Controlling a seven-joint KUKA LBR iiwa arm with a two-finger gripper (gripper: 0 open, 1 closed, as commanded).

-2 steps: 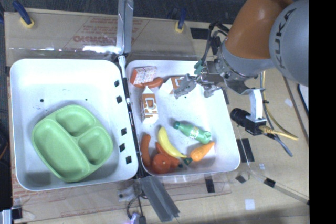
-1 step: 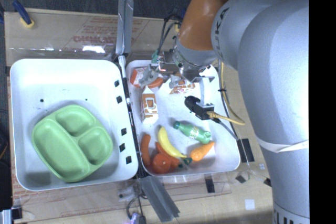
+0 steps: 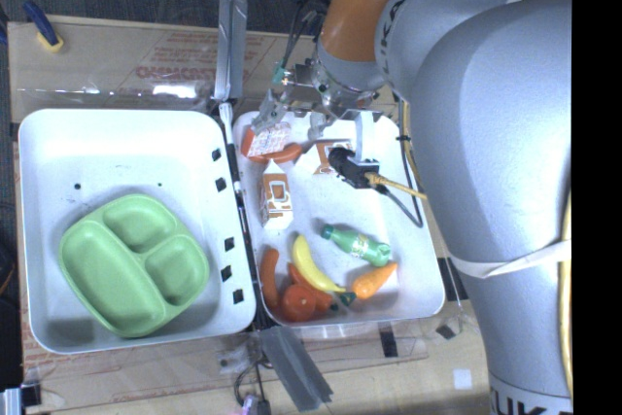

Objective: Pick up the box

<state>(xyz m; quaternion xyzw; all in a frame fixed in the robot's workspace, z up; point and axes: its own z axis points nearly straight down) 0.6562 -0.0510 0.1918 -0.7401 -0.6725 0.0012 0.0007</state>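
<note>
Orange and white against the pale plastic: finding the box (image 3: 276, 194) lying flat beside the left wall of the right bin (image 3: 428, 301), about halfway along it. Reaching in from the right with the grey arm and hanging the gripper (image 3: 277, 117) over the far left corner of that bin, just beyond the box, probably lining up for a drop onto it. Crowding a flat orange packet (image 3: 267, 143) there too, right under the tool and nearly touching the box's far end. Not managing to tell whether the gripper is apart, together or clamped on anything, with the wrist hiding its working end. Leaving the banana (image 3: 309, 265), green bottle (image 3: 358, 245) and carrot (image 3: 375, 280) heaped at the near end, close to the box but probably not blocking it. Risking, in judgement, a grab at the packet instead of the box. Keeping the green tray (image 3: 131, 262) in the left bin (image 3: 58, 141) well apart from all this.
</note>
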